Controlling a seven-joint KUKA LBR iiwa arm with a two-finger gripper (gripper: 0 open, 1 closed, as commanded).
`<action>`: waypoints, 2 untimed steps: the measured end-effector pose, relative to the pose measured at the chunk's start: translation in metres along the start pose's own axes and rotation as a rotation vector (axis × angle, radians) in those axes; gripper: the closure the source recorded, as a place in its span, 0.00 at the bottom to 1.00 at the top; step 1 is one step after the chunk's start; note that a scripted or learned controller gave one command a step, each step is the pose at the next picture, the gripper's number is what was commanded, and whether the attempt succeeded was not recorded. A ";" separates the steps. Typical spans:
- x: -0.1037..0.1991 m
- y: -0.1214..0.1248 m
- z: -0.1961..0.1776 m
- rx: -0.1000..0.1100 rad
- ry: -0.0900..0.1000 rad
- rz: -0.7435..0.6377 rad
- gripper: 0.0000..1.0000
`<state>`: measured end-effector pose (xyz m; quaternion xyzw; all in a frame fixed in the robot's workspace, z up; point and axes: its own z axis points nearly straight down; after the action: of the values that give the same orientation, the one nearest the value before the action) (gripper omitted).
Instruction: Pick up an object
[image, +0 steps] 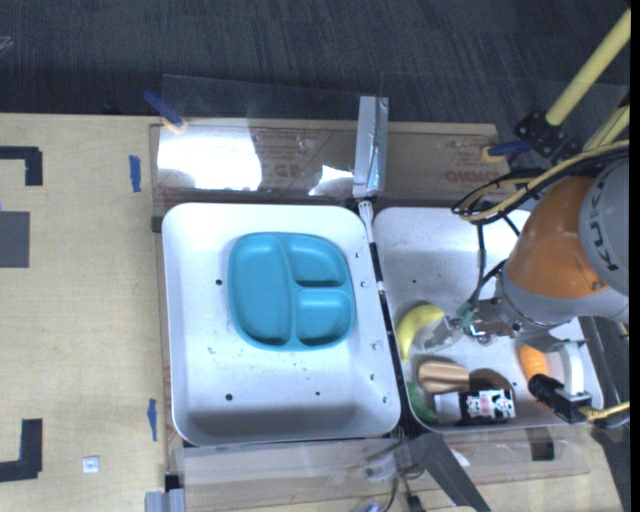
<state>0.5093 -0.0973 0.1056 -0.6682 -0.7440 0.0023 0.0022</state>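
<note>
Camera view, looking down at a slant on two white bins side by side. Left bin (200, 395): holds a teal divided plate (292, 290) set near the middle, with bare white floor all round it, widest toward the near rim and the left wall. Right bin (425, 235): bare floor in the far half; objects crowded into the near half. Yellow banana-like piece (418, 322) close against the divider wall between the bins; tan block (443, 374) just below it; dark bottle with a white label (478, 403) lying along the near rim; green scrap (420, 402) in the near left corner; orange object (534, 358) toward the right wall. Grey arm with orange band (560, 250) reaching in from the right, covering much of the bin's right side. Gripper (470, 325) low over the bin floor, just right of the yellow piece and above the tan block; finger spread blurred, cannot tell whether wide or narrow; nothing seen between them.
</note>
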 end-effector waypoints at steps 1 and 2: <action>-0.004 0.048 0.018 -0.011 -0.003 -0.150 0.00; -0.011 0.087 0.018 -0.013 -0.003 -0.063 0.00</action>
<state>0.5965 -0.0993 0.0873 -0.6444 -0.7647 -0.0014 -0.0031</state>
